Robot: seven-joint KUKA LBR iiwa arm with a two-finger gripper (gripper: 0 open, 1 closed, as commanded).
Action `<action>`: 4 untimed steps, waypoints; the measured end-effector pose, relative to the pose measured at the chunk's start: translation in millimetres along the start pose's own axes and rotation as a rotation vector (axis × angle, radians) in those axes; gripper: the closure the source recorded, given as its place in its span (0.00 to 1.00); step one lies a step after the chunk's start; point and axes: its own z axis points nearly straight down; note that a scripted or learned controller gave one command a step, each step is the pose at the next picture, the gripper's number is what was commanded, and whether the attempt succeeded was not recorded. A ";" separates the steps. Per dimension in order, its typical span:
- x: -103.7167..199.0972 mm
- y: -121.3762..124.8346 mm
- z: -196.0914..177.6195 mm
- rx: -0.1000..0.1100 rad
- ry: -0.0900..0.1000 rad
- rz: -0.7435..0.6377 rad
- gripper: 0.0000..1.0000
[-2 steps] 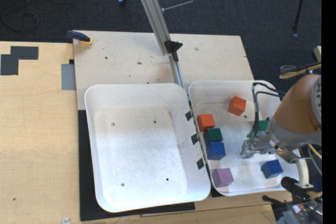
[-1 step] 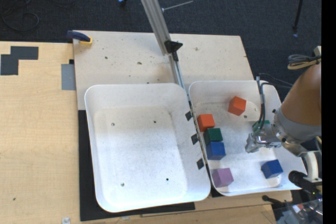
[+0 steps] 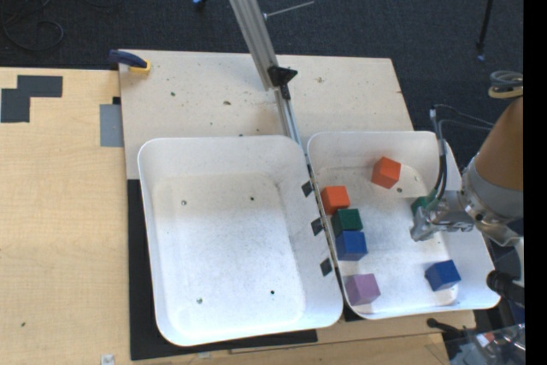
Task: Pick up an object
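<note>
Objects for picking are found in the right white bin (image 3: 402,145): six small cubes in all. An orange cube (image 3: 386,173) is set apart toward the far side of that bin. Along the wall beside the left bin, four cubes are lined up close together: a second orange cube (image 3: 335,198), a dark green cube (image 3: 348,220), a blue cube (image 3: 351,244) and a pale purple cube (image 3: 362,288) at the near end. Another blue cube (image 3: 443,274) is seen near the bin's near right corner, well apart from the row.

The two-finger metal gripper (image 3: 425,226) is positioned over the right side of the right bin, between the far orange cube and the lone blue cube, touching neither. No cube is seen between its fingers; whether they are spread or closed cannot be told.

The left white bin (image 3: 171,158) is noted beside it, dotted with dark specks.
</note>
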 end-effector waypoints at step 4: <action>149.5 23.7 -38.5 0.008 0.002 -0.002 1.00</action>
